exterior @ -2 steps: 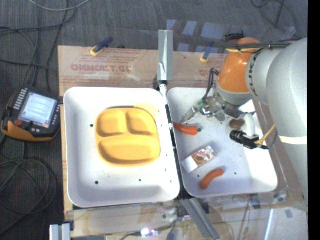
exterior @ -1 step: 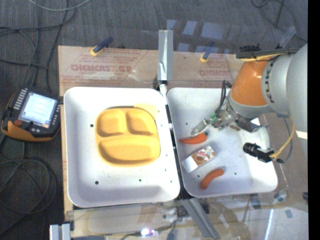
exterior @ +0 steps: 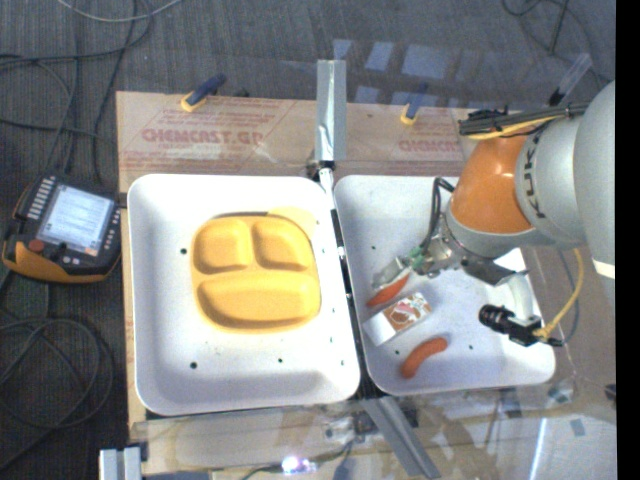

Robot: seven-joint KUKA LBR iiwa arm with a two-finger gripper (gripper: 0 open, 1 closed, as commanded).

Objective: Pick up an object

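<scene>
The left bin [exterior: 150, 368] is filled by a yellow tray [exterior: 258, 271]. In the right bin [exterior: 520, 368], the gripper [exterior: 425, 260] is seen at 9 o'clock above a carrot [exterior: 388, 292]; a packet [exterior: 407, 313] and sausage [exterior: 424, 357] lie toward 6 o'clock. Its state cannot be told.

The two white bins [exterior: 150, 368] look like smooth, matt plastic; the yellow tray [exterior: 257, 271] looks like smooth plastic with a soft shine; the orange sausage [exterior: 424, 356] looks glossy; the arm's orange band [exterior: 490, 188] is shiny; the board [exterior: 230, 138] looks like dull brown cardboard.
</scene>
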